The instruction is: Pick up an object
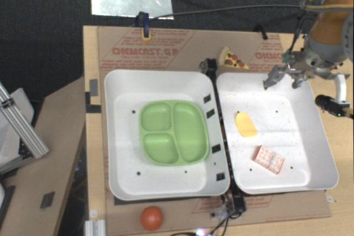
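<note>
In the right bin (310, 119) lie a yellow oblong piece (246, 124) near the middle and a pink patterned block (269, 159) nearer the front. My gripper (284, 80) hangs over the bin's far right corner, well above and behind both pieces. Its two fingers stand apart, open, with nothing between them. The left bin (119, 119) carries a green divided plate (173, 131).
A toy pizza slice (233, 59) lies on the cardboard behind the bins. An orange-red ball (151, 218) rests in front of the left bin. A blue clamp (144, 25) stands at the back edge. Metal framing (19, 124) sits at the far left.
</note>
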You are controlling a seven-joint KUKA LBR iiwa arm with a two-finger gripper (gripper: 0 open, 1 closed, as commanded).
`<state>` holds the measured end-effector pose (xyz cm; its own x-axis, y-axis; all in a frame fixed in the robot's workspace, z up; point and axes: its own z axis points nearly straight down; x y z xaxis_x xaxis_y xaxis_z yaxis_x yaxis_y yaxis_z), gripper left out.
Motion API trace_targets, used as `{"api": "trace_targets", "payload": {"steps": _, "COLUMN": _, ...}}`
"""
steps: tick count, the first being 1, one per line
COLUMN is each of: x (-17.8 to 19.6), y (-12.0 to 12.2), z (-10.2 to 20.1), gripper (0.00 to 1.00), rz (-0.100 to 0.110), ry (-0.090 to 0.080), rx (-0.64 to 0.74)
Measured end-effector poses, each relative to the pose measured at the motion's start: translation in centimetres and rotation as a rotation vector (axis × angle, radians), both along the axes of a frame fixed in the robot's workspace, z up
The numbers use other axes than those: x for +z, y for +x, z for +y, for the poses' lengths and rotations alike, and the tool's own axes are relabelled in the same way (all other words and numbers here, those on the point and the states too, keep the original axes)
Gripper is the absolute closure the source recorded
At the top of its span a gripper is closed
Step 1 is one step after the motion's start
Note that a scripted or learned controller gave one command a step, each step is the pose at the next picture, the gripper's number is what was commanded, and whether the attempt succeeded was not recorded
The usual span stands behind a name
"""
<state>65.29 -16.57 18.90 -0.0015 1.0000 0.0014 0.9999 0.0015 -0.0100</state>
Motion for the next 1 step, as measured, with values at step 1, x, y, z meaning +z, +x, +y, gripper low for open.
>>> {"api": "trace_targets", "payload": {"steps": 1, "x": 0.7, "y": 0.29, "z": 0.02, "gripper": 0.0, "rz": -0.012, "ry": -0.002, "rx": 0.002}}
